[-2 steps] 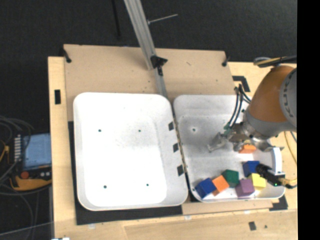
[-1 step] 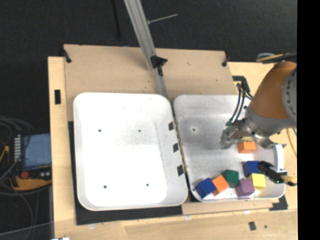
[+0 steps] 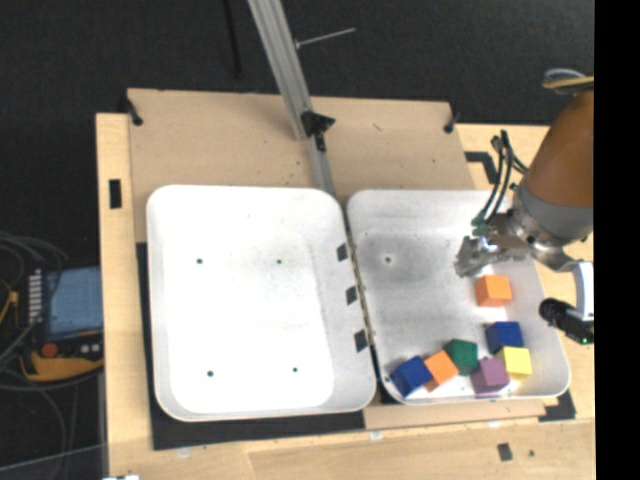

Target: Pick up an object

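Poised low over the right bin, near its far right edge, just beside an orange cube. Could not tell whether the pincer was apart or together. Risked nudging the cube aside, or sliding off a corner, given the offset.

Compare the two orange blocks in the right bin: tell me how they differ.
The upper orange block lies alone, just below the gripper; the lower orange block sits in the cluster along the bin's near wall, pressed between a blue block and a green block. The upper one sits nearly square to the bin; the lower one is turned diagonally. Both look alike in colour and size.
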Robot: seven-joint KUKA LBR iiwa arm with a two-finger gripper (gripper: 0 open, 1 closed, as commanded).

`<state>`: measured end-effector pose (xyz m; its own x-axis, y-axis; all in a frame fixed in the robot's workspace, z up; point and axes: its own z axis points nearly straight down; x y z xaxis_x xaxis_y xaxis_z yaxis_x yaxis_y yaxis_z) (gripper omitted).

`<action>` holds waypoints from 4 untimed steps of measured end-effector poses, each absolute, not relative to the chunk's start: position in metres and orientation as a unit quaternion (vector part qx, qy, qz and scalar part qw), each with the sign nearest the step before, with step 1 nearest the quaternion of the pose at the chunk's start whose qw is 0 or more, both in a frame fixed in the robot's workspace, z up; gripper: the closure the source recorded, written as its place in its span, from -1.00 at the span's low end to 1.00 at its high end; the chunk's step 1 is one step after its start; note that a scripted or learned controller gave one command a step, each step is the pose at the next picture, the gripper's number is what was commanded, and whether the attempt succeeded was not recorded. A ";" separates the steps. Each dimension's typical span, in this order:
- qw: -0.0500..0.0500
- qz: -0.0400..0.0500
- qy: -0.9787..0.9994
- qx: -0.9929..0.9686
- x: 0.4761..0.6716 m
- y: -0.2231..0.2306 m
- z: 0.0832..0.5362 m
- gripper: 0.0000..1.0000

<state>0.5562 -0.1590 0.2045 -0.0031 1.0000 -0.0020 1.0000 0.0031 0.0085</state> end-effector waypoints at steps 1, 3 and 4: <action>0.001 0.001 0.709 0.705 0.557 -0.159 0.203 1.00; 0.001 0.002 0.710 0.704 0.600 -0.061 0.203 1.00; 0.000 0.002 0.710 0.705 0.619 -0.011 0.201 1.00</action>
